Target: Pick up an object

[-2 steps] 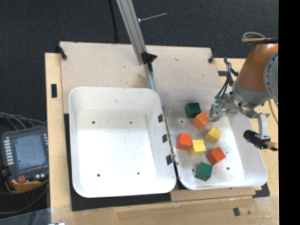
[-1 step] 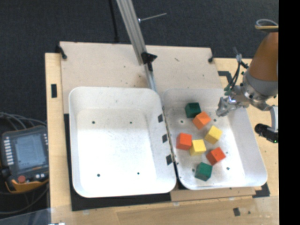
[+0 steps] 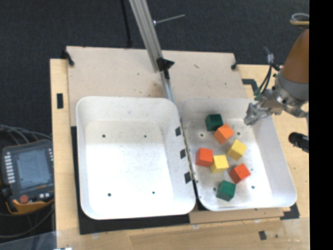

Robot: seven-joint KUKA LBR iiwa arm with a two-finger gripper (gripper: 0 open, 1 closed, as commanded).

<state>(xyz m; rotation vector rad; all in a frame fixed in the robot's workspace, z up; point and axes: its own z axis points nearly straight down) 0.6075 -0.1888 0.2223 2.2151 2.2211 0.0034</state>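
Several small blocks lie in the right bin [image 3: 270,139]: a dark green block [image 3: 213,122] at the back, an orange one [image 3: 223,134] beside it, two yellow blocks [image 3: 237,149] [image 3: 219,163], a red-orange block [image 3: 204,157], another red-orange one [image 3: 240,173] and a green block [image 3: 226,190] near the front. My gripper [image 3: 251,115] hangs over the bin's back right part, to the right of the dark green and orange blocks and apart from them. Nothing shows between its fingers.
The left bin [image 3: 130,155] sits beside the right one, with a ridge between them. A slanted metal rail [image 3: 148,30] runs from the top down to the bins' back edge. A teach pendant [image 3: 28,171] lies off the bench at the left.
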